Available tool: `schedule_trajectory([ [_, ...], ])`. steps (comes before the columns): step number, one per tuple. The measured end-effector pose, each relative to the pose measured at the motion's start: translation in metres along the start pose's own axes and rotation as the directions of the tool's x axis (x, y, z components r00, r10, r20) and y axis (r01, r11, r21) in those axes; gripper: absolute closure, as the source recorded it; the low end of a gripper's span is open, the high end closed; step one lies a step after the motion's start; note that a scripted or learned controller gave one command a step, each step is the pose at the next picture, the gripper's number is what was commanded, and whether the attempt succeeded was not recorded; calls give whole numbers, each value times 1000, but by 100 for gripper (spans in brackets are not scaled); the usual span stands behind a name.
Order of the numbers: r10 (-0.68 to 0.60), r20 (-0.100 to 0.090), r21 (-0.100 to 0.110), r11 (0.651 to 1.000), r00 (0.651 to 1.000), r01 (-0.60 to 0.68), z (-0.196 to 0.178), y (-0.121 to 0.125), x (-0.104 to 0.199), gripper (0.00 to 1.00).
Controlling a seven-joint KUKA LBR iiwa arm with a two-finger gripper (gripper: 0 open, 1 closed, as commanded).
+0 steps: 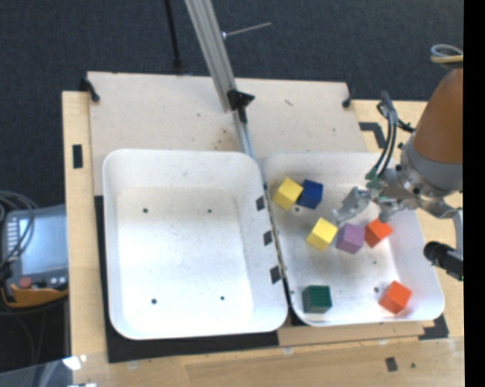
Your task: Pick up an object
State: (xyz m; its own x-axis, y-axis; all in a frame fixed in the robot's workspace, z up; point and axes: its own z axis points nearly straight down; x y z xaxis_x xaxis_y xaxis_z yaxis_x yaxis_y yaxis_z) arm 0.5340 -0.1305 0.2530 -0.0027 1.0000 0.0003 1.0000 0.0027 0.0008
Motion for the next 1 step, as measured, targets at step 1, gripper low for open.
schedule_trajectory([
  [1, 2, 0, -1, 1000, 1000, -2, 0, 0, 0, 0],
])
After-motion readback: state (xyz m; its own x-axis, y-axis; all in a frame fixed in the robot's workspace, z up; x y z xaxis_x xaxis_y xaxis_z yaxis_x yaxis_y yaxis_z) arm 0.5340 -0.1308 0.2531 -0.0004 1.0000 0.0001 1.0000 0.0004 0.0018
